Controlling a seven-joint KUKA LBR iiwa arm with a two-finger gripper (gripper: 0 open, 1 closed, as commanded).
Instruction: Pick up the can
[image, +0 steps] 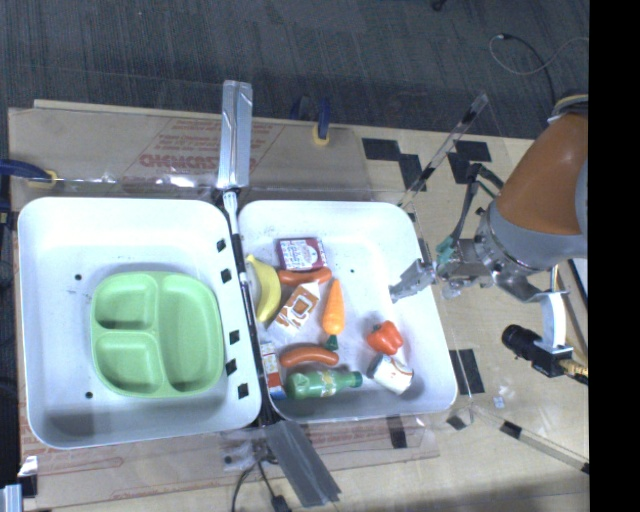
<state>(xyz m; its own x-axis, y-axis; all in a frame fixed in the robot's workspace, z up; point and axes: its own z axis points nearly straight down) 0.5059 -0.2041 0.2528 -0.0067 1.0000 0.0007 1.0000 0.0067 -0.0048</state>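
Observation:
The can (300, 250) is dark red with a pale label and lies on its side near the back of the right bin (395, 225), just behind a red sausage (303, 275). My gripper (411, 281) hangs over the right side of that bin, near its right rim. It is well to the right of the can and slightly nearer the front, with bare bin floor between them. Nothing is held in it.
The right bin also holds a banana (265, 288), an orange-and-white carton (298, 305), a carrot (333, 307), a second sausage (310, 354), a green bottle (320, 381), a red pepper (385, 337) and a white cup (393, 374). A green divided plate (158, 332) lies in the left bin (50, 230).

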